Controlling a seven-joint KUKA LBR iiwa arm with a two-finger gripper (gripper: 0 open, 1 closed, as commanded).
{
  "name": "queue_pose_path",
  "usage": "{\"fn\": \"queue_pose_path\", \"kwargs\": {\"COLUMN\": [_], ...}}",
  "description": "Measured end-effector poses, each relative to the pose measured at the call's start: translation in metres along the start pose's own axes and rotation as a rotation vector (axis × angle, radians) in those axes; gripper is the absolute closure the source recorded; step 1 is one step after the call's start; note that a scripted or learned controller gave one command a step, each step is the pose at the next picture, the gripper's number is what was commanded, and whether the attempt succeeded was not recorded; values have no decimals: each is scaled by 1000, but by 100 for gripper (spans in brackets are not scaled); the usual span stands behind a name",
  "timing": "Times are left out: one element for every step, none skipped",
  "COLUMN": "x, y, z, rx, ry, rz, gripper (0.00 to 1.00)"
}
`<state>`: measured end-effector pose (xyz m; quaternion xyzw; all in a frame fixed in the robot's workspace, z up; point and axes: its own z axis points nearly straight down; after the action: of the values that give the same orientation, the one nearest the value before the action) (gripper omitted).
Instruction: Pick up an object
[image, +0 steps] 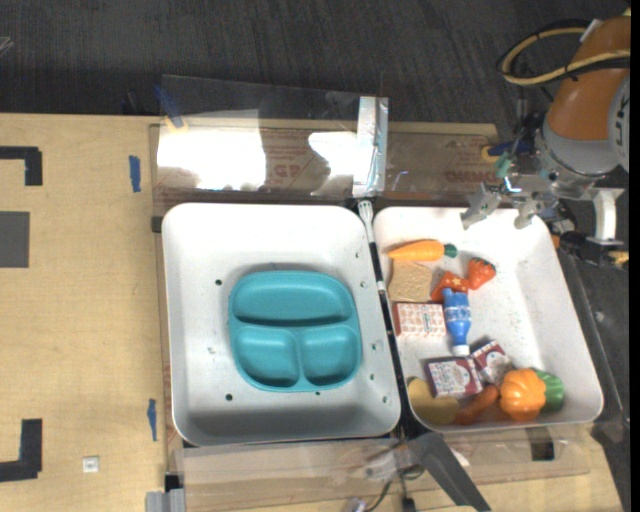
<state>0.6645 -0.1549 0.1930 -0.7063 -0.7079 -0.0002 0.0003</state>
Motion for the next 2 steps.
{"fn": "queue_pose_path", "kwargs": {"x": [0, 1], "y": [1, 1], "z": [-12, -11], "rx": [-5, -3], "ry": [-2, -1], "rz": [-2, -2], "gripper": [100, 0]}}
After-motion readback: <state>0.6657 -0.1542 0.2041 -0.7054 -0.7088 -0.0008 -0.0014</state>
